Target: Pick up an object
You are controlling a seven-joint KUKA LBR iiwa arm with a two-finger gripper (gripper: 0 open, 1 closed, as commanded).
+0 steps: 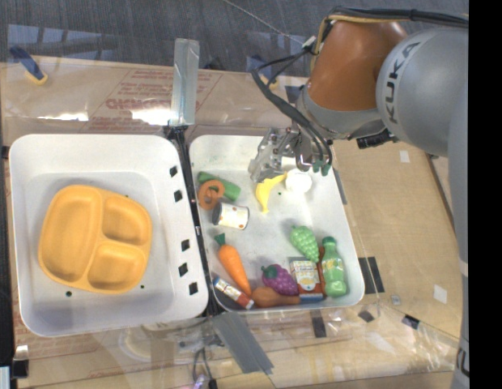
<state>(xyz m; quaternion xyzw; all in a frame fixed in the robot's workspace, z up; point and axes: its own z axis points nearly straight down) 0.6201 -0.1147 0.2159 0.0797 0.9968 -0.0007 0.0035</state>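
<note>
The claw (285, 159) hangs low over the far end of the right bin (348, 241); whether it is spread or pinched I cannot tell. The banana (268, 191) lies just below it toward the near side, long axis running roughly near-to-far, beside a white piece (299, 181).

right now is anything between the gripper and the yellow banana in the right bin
Nothing visible does. The gripper hangs right above the banana, at the far end of the right bin; the white object lies beside it, not between.
</note>
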